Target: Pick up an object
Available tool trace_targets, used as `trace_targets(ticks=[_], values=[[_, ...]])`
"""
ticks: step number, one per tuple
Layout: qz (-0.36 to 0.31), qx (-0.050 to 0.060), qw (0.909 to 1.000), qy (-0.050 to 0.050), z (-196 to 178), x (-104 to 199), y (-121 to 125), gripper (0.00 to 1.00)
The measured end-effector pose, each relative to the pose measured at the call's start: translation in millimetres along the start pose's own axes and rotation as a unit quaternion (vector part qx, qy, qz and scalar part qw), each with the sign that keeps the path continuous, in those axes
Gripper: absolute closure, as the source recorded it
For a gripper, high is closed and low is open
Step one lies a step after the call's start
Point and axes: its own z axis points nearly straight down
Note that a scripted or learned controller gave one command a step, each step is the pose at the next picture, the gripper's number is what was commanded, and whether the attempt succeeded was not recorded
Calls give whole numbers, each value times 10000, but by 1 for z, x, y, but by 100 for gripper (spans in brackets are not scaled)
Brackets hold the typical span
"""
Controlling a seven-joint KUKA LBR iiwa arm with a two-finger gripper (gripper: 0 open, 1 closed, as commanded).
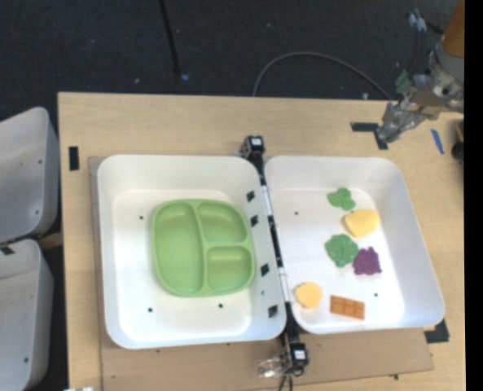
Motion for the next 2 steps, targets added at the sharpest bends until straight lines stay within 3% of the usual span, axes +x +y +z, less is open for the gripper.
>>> trace_targets(ticks=[2], values=[[5,13,10000,18,19,99,-45,100]])
